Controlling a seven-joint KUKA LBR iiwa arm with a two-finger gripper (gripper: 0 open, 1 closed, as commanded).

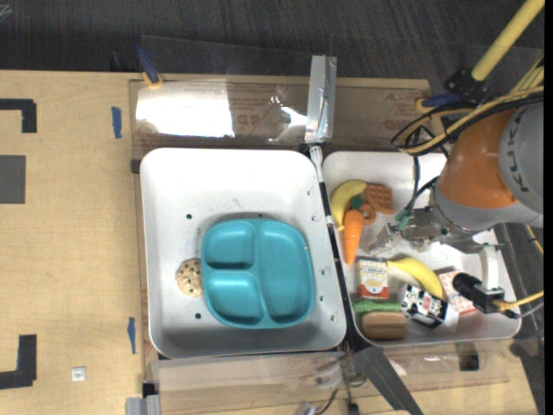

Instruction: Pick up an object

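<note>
The right bin [393,164] holds a pile of toy food. A yellow banana [346,194] and an orange carrot [352,232] lie along its left wall, with a brown waffle piece [378,199] beside them. Toward the front lie a small juice box [372,277], a second banana [418,274], a black-and-white carton [422,304], a brown bun [383,324] and a red-and-white box [455,285]. My gripper [403,226] is low over the middle of this bin, just right of the carrot and above the second banana. The wrist's metal parts hide its tips.
The left bin [173,180] holds a teal divided plate [257,271] and a cookie [188,277] at the plate's left. A low wall [328,223] separates the two bins. Cables [432,128] and the arm's orange band [479,162] hang over the right bin's far right corner.
</note>
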